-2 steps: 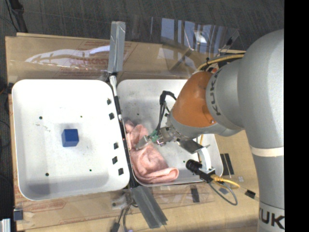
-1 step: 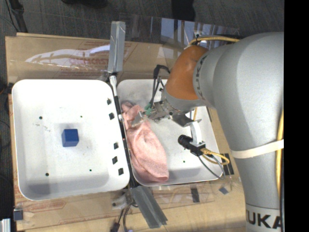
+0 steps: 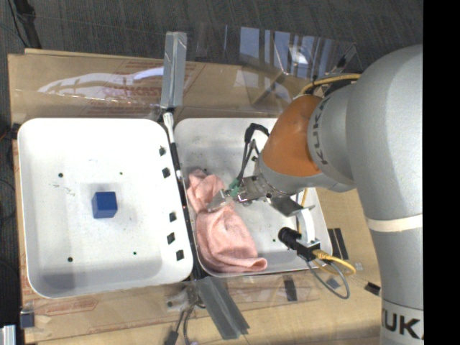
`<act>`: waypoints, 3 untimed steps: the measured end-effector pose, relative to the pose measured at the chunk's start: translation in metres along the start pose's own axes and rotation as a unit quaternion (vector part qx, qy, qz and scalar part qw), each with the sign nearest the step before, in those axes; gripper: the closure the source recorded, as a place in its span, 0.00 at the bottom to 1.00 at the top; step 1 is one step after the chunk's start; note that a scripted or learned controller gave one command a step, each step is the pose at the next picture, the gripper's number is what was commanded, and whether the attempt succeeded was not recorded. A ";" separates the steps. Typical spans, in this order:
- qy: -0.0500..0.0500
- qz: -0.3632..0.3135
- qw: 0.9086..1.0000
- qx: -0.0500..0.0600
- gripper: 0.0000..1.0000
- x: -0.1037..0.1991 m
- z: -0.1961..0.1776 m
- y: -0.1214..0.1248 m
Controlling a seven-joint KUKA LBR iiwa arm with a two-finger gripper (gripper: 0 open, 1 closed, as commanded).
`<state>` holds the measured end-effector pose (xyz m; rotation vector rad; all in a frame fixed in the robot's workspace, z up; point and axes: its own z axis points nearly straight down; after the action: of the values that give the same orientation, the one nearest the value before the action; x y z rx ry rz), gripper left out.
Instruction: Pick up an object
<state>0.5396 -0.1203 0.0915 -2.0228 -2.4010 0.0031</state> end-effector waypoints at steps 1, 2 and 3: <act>0.000 0.013 1.000 0.000 0.00 -0.009 -0.001 0.039; 0.000 -0.013 1.000 0.000 0.00 0.007 0.000 -0.010; 0.000 -0.016 1.000 -0.001 0.00 0.002 0.000 0.080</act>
<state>0.6183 -0.1050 0.0917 -1.9854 -2.4336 0.0004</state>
